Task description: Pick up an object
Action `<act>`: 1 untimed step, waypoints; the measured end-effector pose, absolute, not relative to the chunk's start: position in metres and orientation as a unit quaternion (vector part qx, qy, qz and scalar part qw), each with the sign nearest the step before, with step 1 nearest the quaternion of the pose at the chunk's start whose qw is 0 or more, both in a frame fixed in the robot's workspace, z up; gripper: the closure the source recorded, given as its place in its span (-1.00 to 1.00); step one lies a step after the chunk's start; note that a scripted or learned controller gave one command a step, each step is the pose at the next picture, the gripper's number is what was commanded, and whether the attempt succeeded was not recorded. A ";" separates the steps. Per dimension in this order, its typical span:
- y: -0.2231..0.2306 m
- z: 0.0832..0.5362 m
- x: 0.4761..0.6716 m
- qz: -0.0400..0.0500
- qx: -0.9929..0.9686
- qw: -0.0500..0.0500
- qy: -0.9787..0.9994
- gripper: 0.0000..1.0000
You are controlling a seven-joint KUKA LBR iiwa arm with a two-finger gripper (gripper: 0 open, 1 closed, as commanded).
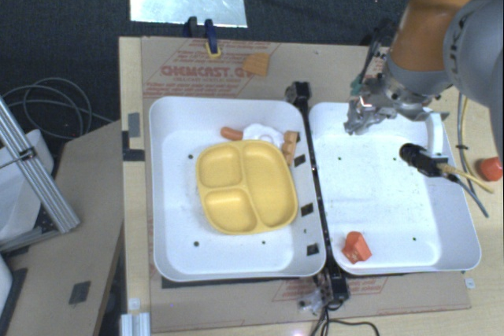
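- The end effector hangs over the upper left part of the right bin, at the right of the frame. How far open it is cannot be told from this angle.
- An orange-red block lies in the lower left corner of that bin, well apart from the end effector.
- The left bin holds a yellow divided plate. A small orange piece, a white item and a tan piece lie along the plate's upper edge.
- Both bins sit side by side on the worktop.
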State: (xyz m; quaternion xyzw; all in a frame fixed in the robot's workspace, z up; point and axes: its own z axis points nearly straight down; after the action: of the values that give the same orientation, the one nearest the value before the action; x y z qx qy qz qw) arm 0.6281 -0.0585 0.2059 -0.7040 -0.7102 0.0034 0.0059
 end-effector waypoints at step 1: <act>-0.119 0.490 0.574 -0.006 -0.708 -0.009 -0.706 1.00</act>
State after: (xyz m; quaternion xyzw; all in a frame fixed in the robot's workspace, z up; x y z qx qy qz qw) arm 0.5742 -0.1190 0.4902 -0.7077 -0.7064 -0.0056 -0.0091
